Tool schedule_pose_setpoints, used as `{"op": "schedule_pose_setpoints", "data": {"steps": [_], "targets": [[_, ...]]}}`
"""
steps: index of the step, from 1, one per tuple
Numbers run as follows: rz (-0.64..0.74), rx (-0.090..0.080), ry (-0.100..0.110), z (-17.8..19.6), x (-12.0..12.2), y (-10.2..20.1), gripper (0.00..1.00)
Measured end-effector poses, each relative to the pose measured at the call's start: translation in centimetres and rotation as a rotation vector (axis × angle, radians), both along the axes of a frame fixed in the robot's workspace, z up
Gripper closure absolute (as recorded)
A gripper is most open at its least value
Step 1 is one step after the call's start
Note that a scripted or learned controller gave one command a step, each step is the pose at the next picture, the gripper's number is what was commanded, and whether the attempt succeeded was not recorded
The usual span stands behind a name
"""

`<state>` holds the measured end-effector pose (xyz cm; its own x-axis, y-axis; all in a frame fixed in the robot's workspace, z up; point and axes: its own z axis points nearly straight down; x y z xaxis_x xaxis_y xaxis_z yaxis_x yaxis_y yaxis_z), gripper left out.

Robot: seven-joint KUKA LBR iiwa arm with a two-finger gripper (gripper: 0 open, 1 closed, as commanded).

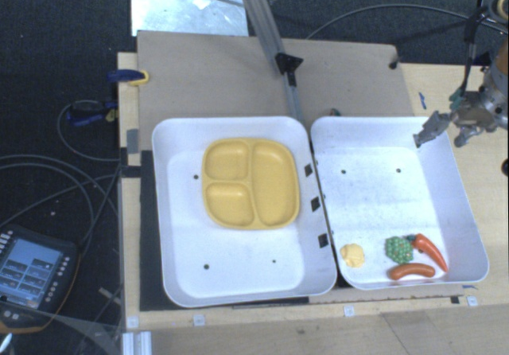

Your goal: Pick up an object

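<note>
Two shallow white bins are sitting side by side on the bench. The left bin [179,266] is holding a yellow divided plate [250,183] with three compartments, lying flat in the upper middle part of the bin. The right bin [382,178] is holding four small toy foods, all gathering near its lower edge: a pale yellow piece [352,255] at the left of the group, a green bumpy piece [399,249] to its right, an orange carrot-like piece [430,252] lying at a slant just right of the green one and seeming to touch it, and an orange-red sausage-like piece [412,271] lying nearly level just below the green one and the carrot.

The gripper [447,130] is hanging over the upper right corner of the right bin, well apart from the group of foods. Its two fingers are standing spread, one grey fingertip [425,133] pointing down-left over the bin's rim and the other lying further right. Nothing is showing between them, so the claw is released and bare.

A blue and yellow clamp [129,76] is gripping the bench's left edge. A tablet-like pendant [28,266] with a lit screen is lying on the dark floor at lower left, among cables.
</note>
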<state>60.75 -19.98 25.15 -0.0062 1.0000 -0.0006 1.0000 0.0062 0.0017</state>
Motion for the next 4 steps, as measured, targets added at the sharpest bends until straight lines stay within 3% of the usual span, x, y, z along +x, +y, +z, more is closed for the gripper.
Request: {"op": "schedule_pose_setpoints", "data": {"steps": [1, 3, 4], "targets": [[0.001, 0.000, 0.000, 0.0, 0.0, 0.0, 0.00], [-0.005, 0.001, 0.006, -12.4, -0.6, -0.5, 0.00], [-0.006, 0.001, 0.003, -16.3, -0.6, -0.5, 0.00]]}}
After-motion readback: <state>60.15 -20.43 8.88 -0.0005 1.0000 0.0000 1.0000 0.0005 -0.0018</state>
